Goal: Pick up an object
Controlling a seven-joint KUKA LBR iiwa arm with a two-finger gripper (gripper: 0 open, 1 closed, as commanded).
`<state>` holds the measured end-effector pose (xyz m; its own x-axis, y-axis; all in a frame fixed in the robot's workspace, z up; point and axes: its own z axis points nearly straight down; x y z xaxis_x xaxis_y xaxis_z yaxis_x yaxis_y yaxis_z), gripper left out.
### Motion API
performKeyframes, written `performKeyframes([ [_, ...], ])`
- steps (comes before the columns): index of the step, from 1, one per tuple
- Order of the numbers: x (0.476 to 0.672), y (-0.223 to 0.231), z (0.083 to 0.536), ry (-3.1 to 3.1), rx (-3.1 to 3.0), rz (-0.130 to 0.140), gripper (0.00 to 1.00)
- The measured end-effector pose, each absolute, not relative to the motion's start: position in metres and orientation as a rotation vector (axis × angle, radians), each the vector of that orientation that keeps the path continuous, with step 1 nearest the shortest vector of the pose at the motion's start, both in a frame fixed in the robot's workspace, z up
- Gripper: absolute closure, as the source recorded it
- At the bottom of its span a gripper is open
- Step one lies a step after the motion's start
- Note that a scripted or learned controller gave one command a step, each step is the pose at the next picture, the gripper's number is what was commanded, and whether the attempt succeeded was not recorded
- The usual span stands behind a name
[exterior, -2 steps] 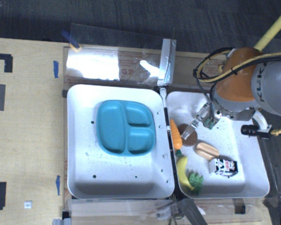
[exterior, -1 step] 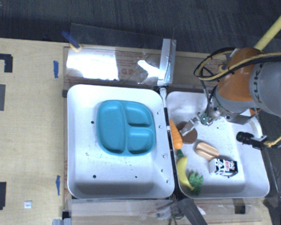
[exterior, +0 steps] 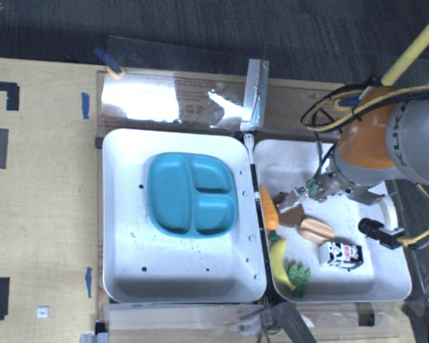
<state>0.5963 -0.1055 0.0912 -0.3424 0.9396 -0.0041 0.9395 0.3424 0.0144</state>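
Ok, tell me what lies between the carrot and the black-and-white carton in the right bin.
In the camera view, a hot dog bun lies between the carrot and the black-and-white carton, with a brown piece just left of it.

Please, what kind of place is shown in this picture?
Probably a robotics lab test bench. A grey arm with loose cables reaches over two white bins, a blue divided tray lies in the left one, and toy food such as a carrot in the right.

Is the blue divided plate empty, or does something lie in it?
Empty: the blue divided plate shows bare compartments in the left bin.
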Motion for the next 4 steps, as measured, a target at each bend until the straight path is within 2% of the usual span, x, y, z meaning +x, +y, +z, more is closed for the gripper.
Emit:
performKeyframes([
  [1, 0.619, -0.102, 0.090, 2.407, 2.007, 0.008, 0.00],
  [2, 0.594, -0.096, 0.091, 2.454, 1.942, 0.012, 0.00],
  [3, 0.595, -0.096, 0.099, 2.455, 1.944, 0.014, 1.00],
  [4, 0.595, -0.096, 0.107, 2.455, 1.947, 0.012, 1.00],
])
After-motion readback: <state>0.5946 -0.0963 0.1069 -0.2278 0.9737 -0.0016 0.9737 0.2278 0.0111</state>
